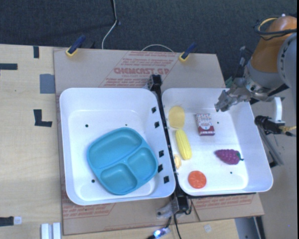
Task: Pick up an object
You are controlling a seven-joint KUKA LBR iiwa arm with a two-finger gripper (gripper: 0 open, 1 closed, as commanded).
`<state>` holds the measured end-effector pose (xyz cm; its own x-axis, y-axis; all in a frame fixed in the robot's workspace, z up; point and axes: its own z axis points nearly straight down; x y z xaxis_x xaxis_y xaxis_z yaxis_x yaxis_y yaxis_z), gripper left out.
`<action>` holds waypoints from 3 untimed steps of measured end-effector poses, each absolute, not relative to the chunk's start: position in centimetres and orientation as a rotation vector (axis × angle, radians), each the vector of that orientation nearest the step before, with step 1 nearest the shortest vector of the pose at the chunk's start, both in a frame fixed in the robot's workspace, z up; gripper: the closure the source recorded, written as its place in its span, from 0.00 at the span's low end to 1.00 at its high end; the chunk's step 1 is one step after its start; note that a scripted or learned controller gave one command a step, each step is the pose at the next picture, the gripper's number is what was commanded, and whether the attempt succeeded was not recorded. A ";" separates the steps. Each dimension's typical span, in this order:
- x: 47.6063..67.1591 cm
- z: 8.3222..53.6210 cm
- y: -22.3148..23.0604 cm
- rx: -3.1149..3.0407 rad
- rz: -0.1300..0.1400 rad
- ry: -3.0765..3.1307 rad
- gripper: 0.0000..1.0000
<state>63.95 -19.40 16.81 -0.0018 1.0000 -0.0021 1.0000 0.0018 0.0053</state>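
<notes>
The right bin [249,133] holds a red and white carton [205,124], a yellow lemon-like fruit [176,116], a yellow corn cob [183,144], a purple grape bunch [228,156] and an orange round piece [197,179]. A small yellow item [177,160] lies against the divider. My gripper [223,103] hangs over the bin's far right corner, up and to the right of the carton, pointing down-left. Nothing shows between its fingers.
The left bin [74,108] carries a blue divided tray [122,160]. Both bins rest on a cardboard sheet [134,71] clamped at the back. A black divider with clips [162,133] separates the bins. The grey arm with its orange band [274,44] reaches in from the right.
</notes>
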 end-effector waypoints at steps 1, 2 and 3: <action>64.9 22.5 -18.8 2.215 0.004 2.221 1.00; 65.0 23.9 -18.7 2.219 0.001 2.223 1.00; 63.7 23.4 -13.0 2.217 -0.001 2.229 1.00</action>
